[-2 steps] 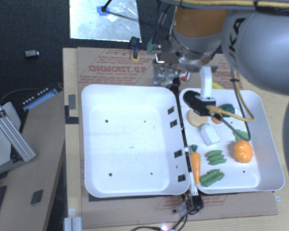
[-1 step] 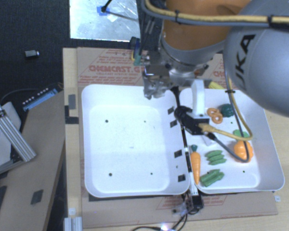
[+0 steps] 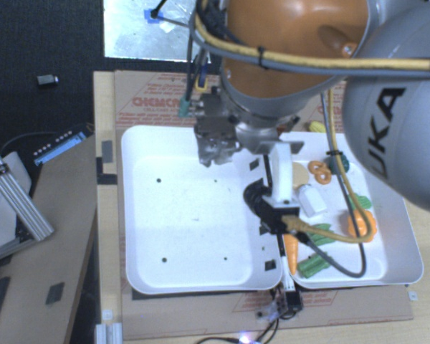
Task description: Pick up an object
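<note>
Where the arm (image 3: 294, 41) reaches in from upper right: gripper (image 3: 216, 149) above left bin (image 3: 140, 192), upper centre; fingers' state impossible to tell. Right bin (image 3: 401, 264): orange ring (image 3: 319, 172), white block (image 3: 314, 203), green pods (image 3: 314, 265), carrot (image 3: 291, 253), lower right.

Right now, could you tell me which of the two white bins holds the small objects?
The right-hand bin: it holds a carrot and green pieces, unlike the left bin.

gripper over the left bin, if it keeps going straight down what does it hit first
Most likely the bare white floor of the left bin. The gripper points down over that bin's upper right part, with no object seen under it. Its height above the floor is hard to judge from this slanted view.
</note>
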Controlling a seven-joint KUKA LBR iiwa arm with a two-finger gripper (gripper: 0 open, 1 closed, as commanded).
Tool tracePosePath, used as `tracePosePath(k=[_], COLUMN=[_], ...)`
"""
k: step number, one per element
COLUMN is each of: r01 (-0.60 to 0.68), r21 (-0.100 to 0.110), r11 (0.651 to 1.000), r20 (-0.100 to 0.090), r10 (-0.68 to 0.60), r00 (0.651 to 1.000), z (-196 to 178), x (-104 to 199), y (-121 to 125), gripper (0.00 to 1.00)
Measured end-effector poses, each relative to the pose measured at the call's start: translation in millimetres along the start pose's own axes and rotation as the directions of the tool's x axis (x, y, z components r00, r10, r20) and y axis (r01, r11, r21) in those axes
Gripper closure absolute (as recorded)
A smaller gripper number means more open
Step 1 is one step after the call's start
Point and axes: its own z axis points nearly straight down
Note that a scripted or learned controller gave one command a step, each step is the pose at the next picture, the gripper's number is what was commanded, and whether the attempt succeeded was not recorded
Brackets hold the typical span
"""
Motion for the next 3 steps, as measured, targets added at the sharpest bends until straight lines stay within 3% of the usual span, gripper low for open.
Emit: tracePosePath(k=[1,2,3], r01=[-0.003,-0.014,-0.018], r21=[-0.009,0.004,0.003], r11=[1.000,1.000,1.000], r20=[-0.004,0.004,0.005], r10=[0.003,0.014,0.018], r00=[1.000,1.000,1.000], z=[-107.1,-91.4,-74.3], x=[11.9,-56.5,-145.0], y=[2.6,2.0,1.2], gripper=[1.00,1.00,1.00])
